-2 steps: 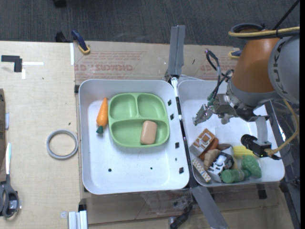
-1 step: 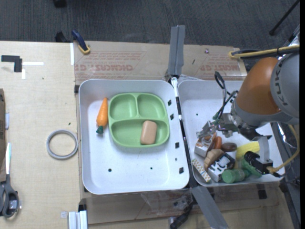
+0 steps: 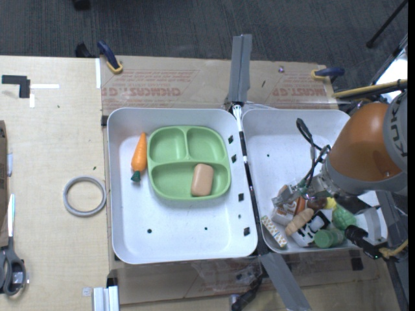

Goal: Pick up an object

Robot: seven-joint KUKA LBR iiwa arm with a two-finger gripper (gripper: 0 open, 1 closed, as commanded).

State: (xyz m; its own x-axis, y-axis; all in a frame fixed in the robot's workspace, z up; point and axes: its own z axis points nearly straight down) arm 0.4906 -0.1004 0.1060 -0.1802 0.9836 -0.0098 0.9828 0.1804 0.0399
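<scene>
Reaching down into the right bin (image 3: 285,131), the end effector (image 3: 299,193) sits among a heap of toys (image 3: 310,224); whether it grips anything cannot be told. Well to its left, in the left bin (image 3: 175,238), a green plate (image 3: 188,151) holds a bread roll (image 3: 202,179), with a carrot (image 3: 139,154) just beside the plate.

You can't read the claw (image 3: 305,196): it sits low in the right bin (image 3: 285,141) among a heap of small objects (image 3: 311,222), and its fingers blur into them. The arm's orange band (image 3: 366,144) hides the bin's right wall, and the arm itself runs off the right edge. In the heap, pieces overlap too tightly for you to name each one. On the counter (image 3: 52,148), the scissors (image 3: 10,261) are cut by the left edge
</scene>
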